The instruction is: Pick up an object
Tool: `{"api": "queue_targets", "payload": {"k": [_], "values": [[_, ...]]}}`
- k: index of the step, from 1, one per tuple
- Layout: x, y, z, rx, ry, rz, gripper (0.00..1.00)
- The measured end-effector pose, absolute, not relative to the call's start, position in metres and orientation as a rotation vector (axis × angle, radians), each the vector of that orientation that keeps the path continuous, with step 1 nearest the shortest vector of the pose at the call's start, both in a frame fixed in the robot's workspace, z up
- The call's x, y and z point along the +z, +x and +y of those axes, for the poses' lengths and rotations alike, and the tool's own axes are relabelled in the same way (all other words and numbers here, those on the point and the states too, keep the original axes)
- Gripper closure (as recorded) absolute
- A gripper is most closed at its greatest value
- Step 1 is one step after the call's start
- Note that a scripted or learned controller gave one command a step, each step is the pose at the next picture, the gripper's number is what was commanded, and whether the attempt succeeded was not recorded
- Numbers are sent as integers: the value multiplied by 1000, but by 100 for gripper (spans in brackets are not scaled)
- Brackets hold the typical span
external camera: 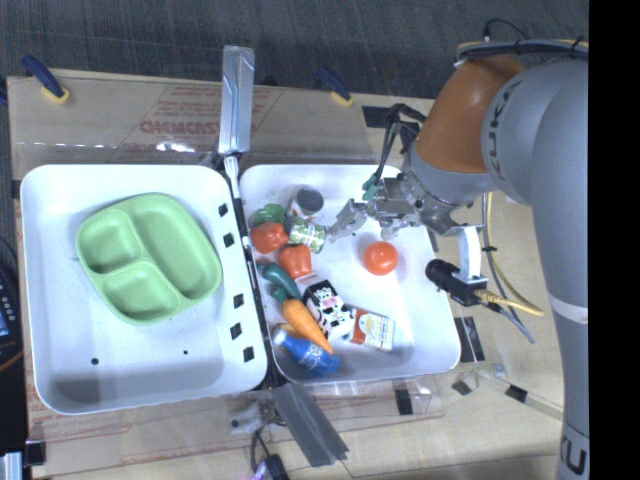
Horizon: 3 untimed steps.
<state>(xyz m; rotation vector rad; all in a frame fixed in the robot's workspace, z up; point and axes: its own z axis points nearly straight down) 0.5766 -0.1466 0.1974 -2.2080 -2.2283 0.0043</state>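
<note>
My gripper [374, 215] hangs over the upper middle of the right bin [430, 313], open, with nothing between its fingers. A red ball-like tomato [380, 258] lies on the bin floor just in front of it, apart from the fingertips. To the gripper's left are a small grey cup [308, 201] and a green can [308, 235]. Along the bin's left side lie a red pepper [268, 237], an orange-red piece [294, 260], a carrot [305, 325], a cow-patterned carton [322, 304], an orange carton [372, 330] and a blue item [305, 356].
The left bin [60, 358] holds a green divided plate [150, 256]. A divider wall [243, 268] separates the two bins. The arm's grey body and orange band [465, 118] cover the right bin's upper right corner. Bare floor shows around the tomato.
</note>
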Motion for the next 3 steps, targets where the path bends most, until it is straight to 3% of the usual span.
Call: {"api": "queue_targets", "payload": {"k": [1,2,3], "values": [[97,524,-91,-9,-2003,-2423,0],[108,527,-93,-11,-2002,-2433,100],[273,561,-39,0,-2023,-2403,100]]}}
